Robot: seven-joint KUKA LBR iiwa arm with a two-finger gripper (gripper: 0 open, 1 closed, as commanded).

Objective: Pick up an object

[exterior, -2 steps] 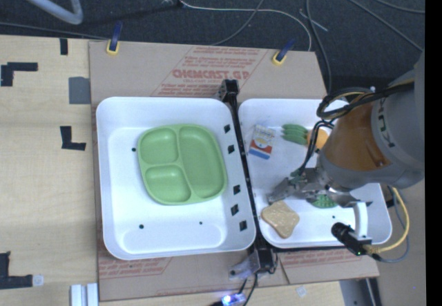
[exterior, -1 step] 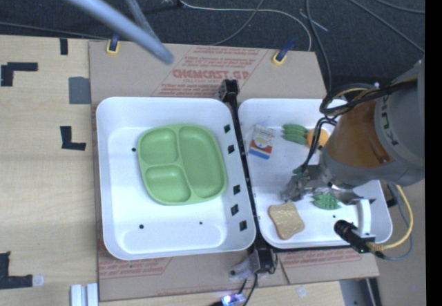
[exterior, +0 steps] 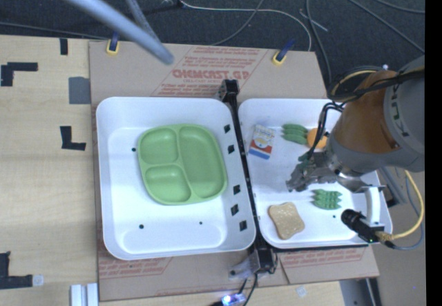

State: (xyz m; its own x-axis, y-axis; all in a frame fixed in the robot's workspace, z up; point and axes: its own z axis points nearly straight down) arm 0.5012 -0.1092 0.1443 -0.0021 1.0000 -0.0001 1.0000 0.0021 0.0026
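Observation:
My gripper (exterior: pixel 302 177) hangs low over the middle of the right bin (exterior: pixel 266 184), reaching in from the right. A slice of toast (exterior: pixel 286 220) lies near that bin's front edge, below the gripper. To the right of the fingers sits a small green toy piece (exterior: pixel 326 198). A white carton with red and blue print (exterior: pixel 262 141) lies at the bin's back left. Beside it are a green vegetable toy (exterior: pixel 295 133) and an orange piece (exterior: pixel 314 137) partly hidden by the arm. Nothing shows between the fingers.
The left bin (exterior: pixel 117 180) holds a green divided plate (exterior: pixel 182 163). A black divider with clips (exterior: pixel 238 159) runs between the bins. Cables trail across the dark floor at the back. A grey pole (exterior: pixel 83 1) crosses the upper left.

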